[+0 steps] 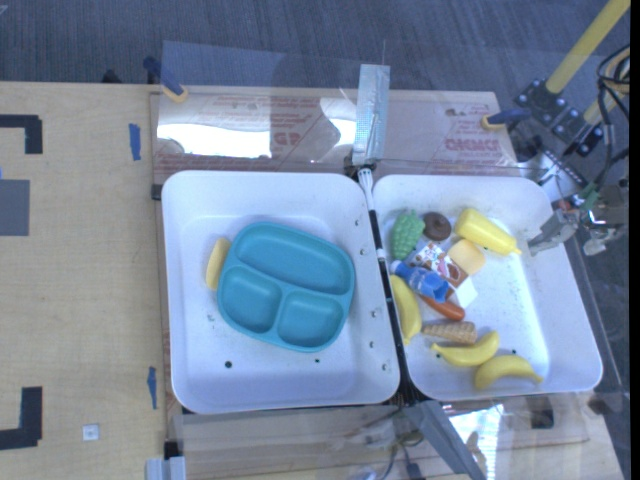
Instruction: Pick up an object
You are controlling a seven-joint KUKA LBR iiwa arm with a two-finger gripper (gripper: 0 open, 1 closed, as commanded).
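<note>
The right bin [560, 343] holds a heap of toy food. A green bumpy piece [407, 233] and a brown round piece [436, 226] lie at its back, next to a yellow pepper-like piece [486, 232]. A yellow block [466, 258] and a blue, white and red packet [430, 270] sit mid-bin. Bananas [470, 351] and another yellow fruit [507, 370] lie near the front. My gripper [556, 230] hangs at the bin's far right rim, apart from the food, with nothing seen in it.
The left bin [190, 368] carries a blue divided plate [285, 285] with a yellow piece [215, 263] beside its left edge. A metal post [372, 113] stands behind the divider between the bins. Cables and a yellow bar [598, 30] crowd the upper right.
</note>
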